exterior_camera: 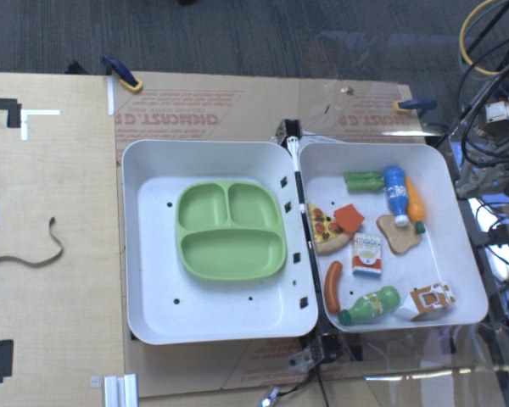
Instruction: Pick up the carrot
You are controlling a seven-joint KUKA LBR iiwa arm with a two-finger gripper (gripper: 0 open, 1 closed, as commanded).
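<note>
The small orange toy carrot [416,203] lies at the right bin's [458,253] upper right, touching the blue plastic bottle [396,195].

Both bins [144,227] smooth white plastic, slight sheen. Green divided plate [232,231] matt plastic. Bench top [51,185] pale wood-look laminate; brown printed cardboard [178,113] under bins. Carrot [415,202] and blue bottle [396,195] look glossy plastic, probably.
</note>
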